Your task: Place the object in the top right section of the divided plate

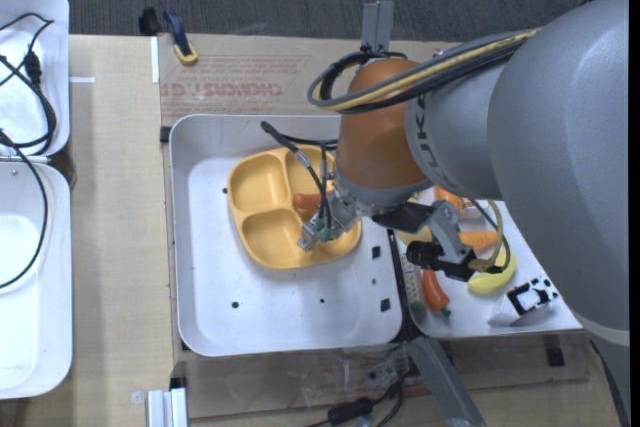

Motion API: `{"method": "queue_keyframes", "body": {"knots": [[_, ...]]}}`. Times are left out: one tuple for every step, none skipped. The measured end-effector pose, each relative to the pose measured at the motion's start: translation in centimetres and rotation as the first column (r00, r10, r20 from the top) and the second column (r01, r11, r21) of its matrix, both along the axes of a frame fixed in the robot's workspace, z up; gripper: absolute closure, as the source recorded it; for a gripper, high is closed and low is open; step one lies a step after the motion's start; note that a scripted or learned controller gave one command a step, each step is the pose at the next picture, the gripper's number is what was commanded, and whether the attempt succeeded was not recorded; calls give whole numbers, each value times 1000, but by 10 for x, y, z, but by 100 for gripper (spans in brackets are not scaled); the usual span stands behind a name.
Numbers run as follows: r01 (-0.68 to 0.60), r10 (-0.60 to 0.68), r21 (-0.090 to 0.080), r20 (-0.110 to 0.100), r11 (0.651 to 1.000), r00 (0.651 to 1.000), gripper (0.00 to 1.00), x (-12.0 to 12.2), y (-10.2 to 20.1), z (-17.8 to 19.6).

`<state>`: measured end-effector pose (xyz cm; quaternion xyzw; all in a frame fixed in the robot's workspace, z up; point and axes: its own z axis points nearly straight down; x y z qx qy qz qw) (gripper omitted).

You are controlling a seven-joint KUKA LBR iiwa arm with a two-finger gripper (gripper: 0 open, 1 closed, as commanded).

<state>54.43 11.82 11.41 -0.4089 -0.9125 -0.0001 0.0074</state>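
Yellow divided plate (pixel 262 205) mid-bin (pixel 200 245), gripper (pixel 322 233) over right edge

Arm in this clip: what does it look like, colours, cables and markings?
The arm is thick, rounded and matte grey, with a glossy orange band above the wrist and dark lettering beside the band. A bundle of black and yellow cables runs along it and loops over the band. The pincer is small, with thin wires.

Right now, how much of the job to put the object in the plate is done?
The arm has reached the yellow divided plate, and the hand hangs over its right side. A small orange object lies in a right section beside it. Whether that is the top right section is unclear.
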Motion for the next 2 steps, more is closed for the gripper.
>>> {"method": "queue_keyframes", "body": {"knots": [[-317,317,9,7,948,948,100,32,-1,-17],[-309,309,-6,14,951,951,0,35,-11,-22]]}}
